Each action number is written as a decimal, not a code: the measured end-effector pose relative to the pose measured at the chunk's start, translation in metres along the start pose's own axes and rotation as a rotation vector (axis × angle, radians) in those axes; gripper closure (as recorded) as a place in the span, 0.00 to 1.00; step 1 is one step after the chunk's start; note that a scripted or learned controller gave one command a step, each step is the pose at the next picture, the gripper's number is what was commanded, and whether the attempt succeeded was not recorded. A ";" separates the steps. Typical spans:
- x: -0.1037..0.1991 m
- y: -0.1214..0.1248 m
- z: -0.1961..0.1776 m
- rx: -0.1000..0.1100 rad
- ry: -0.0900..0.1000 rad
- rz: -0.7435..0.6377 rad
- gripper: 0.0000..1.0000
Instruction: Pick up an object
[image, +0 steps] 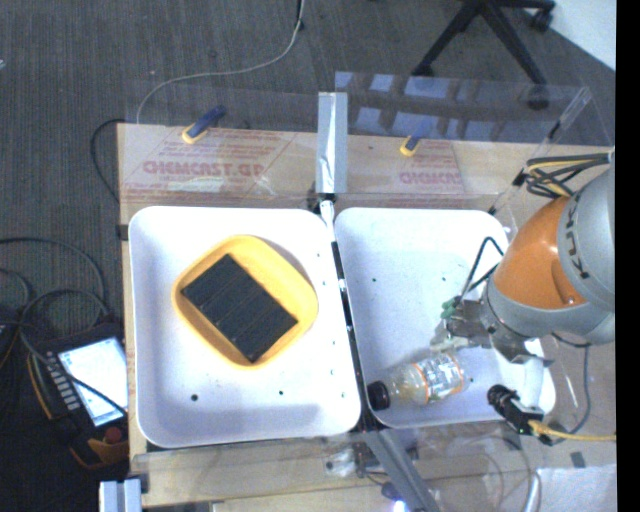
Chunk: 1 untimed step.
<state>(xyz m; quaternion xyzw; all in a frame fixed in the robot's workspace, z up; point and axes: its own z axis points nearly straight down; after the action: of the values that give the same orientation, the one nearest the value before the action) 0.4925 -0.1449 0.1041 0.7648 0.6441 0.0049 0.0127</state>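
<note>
Right bin (400, 250): clear plastic bottle (425, 380), black cap, lying on its side against the near wall. Gripper (458, 325) just above and behind the bottle; cannot tell its state, nothing seen held. Left bin (150, 400): yellow dish (295, 275) with dark ribbed pad (240, 307) inside. Beyond the bins, cardboard sheet (200, 165) with two clamps.

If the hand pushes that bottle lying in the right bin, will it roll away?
Probably, a little. The bottle lies on its side and looks round, so a sideways nudge could roll it across the smooth right bin. It looks like clear plastic, so it is likely light and may slip. The bin's wall beside its dark cap would probably stop it soon.
</note>
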 end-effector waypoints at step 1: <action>0.000 0.000 0.000 0.000 0.000 0.000 0.00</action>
<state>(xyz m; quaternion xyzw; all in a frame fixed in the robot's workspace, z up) 0.4924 -0.1448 0.1040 0.7648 0.6441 0.0048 0.0126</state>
